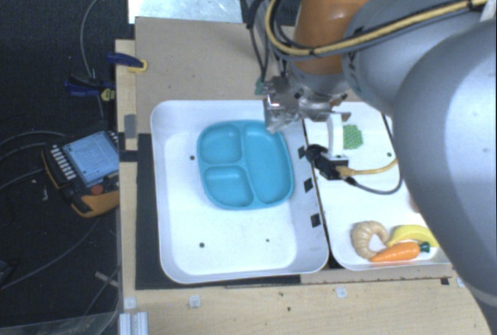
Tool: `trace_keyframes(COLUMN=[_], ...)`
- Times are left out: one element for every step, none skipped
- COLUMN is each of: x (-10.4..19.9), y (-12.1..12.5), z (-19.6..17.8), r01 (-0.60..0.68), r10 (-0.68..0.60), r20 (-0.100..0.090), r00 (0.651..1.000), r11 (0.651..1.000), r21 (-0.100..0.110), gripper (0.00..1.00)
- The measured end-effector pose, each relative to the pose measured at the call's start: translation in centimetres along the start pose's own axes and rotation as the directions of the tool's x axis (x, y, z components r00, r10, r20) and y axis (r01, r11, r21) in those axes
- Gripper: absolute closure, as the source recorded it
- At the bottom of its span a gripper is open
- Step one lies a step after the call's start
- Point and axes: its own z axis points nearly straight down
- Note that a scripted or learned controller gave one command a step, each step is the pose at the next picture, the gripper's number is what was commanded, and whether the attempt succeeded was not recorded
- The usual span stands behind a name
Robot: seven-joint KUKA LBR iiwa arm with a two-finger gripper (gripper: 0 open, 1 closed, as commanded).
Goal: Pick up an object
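Hand (pixel 277 117) at blue divided tray's (pixel 245 165) upper right rim; finger spread unreadable; tray's long axis roughly left-right.

No legible text, labels, brands or numbers anywhere. Handheld control pendant (pixel 84 162) at left of bench: lit bluish screen, contents too blurred to read. Key rows beside the screen show no readable marks. Small black markers along the divider between the bins carry no discernible characters.

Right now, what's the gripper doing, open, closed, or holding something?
Gripper: at the blue plate's upper right edge; open or closed cannot be told.
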Motion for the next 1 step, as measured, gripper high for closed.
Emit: trace_keyframes(x=[-0.41], y=[0.01], z=[-0.03], r01=[-0.006], r10=[0.006], r20=[0.002], r00=[1.0], r11=[1.0], r21=[0.0], gripper=[0.0])
